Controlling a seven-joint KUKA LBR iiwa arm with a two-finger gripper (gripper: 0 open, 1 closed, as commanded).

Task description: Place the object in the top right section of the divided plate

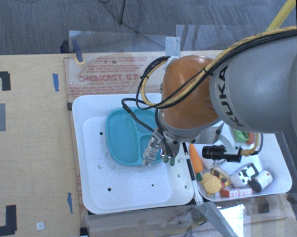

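From the fixed overhead camera, the grey arm (257, 81) is reaching in from the right and crossing above the right bin (277, 156). Its orange band (187, 94) is hanging over the seam between the two bins, and the wrist is pointing down and slightly leftward. The gripper (155, 150) is sitting low at the right edge of the blue divided plate (122, 136), over the near-right part of it. The view is not showing whether the gripper is clenched or released, nor anything clearly grasped in it. A small dark green bit (171, 161) is showing just beside the gripper, too small to identify. The plate is lying flat in the left bin (92, 182), toward its far-right part, with its right side running under the wrist. Its visible outline is stretching from the far side toward the near side, and a raised divider is slanting across its far half. In the right bin, an orange carrot (195, 158) is lying with its long axis far to near. Near it a yellow lumpy piece (213, 184), a white-and-black object (252, 176) and a red-and-white box (238, 191) are crowding the near edge.
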